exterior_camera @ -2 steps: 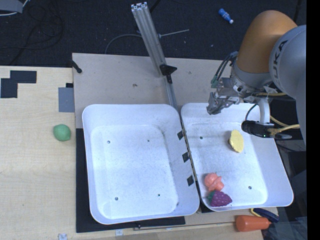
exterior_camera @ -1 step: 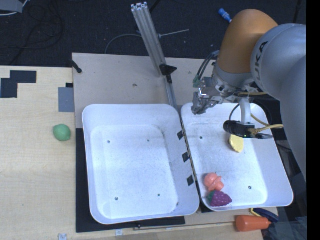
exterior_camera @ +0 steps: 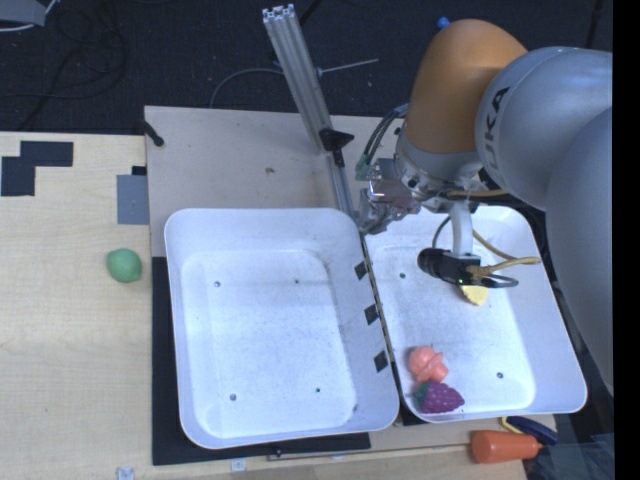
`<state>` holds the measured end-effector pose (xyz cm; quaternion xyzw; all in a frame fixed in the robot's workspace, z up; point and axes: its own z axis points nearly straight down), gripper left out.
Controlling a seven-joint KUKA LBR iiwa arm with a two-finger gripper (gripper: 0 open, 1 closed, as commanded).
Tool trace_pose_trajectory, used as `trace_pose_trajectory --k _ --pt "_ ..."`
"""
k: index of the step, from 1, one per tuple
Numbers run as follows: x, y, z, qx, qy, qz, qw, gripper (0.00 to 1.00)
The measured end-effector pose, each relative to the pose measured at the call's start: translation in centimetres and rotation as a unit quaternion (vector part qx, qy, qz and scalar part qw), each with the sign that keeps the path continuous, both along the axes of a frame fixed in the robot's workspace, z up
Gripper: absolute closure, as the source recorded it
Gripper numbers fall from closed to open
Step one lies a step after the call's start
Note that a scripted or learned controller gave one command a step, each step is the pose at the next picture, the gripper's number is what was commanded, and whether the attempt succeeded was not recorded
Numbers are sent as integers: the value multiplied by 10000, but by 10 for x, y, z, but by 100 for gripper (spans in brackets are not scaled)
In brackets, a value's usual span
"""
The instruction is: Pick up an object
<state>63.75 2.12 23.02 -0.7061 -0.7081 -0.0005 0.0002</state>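
My gripper (exterior_camera: 380, 208) hangs over the far left corner of the right bin (exterior_camera: 520, 368), close to the divide between the two bins. Nothing can be seen held in it. A pink-orange toy (exterior_camera: 427, 361) lies near the right bin's front left, and a purple bunch of grapes (exterior_camera: 440, 399) sits just in front of it. A small yellow piece (exterior_camera: 476, 294) rests mid-bin, to the right of and below the gripper. The grey arm with its orange band (exterior_camera: 460, 78) covers the bin's far right.
The left bin (exterior_camera: 190, 298) lies beside the right one. A green ball (exterior_camera: 124, 265) sits on the bench left of the bins. An orange carrot-like toy (exterior_camera: 503, 446) lies in front of the right bin. A slanted metal rail (exterior_camera: 305, 98) stands behind the gripper.
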Motion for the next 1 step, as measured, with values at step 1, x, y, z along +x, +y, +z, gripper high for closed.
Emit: trace_pose_trajectory --k 1 --pt "3 49 2 0 2 0 10000 100"
